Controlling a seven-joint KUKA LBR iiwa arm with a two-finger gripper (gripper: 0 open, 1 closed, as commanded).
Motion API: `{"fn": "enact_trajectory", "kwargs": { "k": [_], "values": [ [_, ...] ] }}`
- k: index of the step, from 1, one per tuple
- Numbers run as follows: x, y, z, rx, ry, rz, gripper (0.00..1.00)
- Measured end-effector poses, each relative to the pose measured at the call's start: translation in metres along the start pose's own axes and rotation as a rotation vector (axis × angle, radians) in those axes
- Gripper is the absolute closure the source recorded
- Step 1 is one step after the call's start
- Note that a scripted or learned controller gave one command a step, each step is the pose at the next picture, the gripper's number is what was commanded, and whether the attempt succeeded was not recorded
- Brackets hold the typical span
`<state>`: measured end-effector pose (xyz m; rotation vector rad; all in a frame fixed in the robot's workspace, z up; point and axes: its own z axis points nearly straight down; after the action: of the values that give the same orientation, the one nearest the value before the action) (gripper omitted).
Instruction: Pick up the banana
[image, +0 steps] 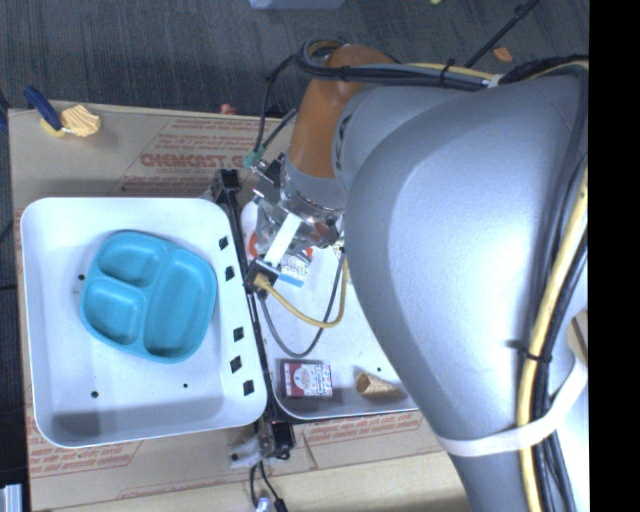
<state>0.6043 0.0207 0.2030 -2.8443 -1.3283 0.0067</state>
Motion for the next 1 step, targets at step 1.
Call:
{"fn": "enact_trajectory", "kwargs": {
  "k": [1],
  "values": [
    [-0.1337, 0.1103, -0.0870, -0.002, 0.001, 0.023, 1.00]
  ]
}}
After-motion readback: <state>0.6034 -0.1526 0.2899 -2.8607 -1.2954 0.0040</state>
